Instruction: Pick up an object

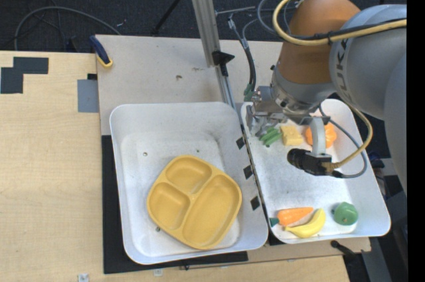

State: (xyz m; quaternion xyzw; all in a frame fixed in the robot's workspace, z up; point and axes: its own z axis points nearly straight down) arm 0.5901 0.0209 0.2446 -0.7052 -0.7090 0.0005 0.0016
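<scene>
left bin, bench top: a yellow divided plate w/ three compartments lies in its lower middle, tilted a bit, apart from the bin's walls. a metal post rises behind the bins, near the seam btwn them.

right bin: my gripper hangs low over the upper left corner, just right of the wall shared by the two bins. my arm, grey w/ an orange band, comes in from the right and covers the bin's far end. fingers point down toward a small green piece; can't tell whether they're spread or pressed together, and can't tell if they touch the green piece – the wrist blocks that. nothing visibly btwn them.

just right of the green piece sits a pale yellow block, then an orange piece partly behind my wrist hardware. a black part w/ cable hangs below these.

near edge of the right bin: an orange carrot-like piece touching a yellow banana, and a green round fruit just right of them, well apart from my gripper.
</scene>
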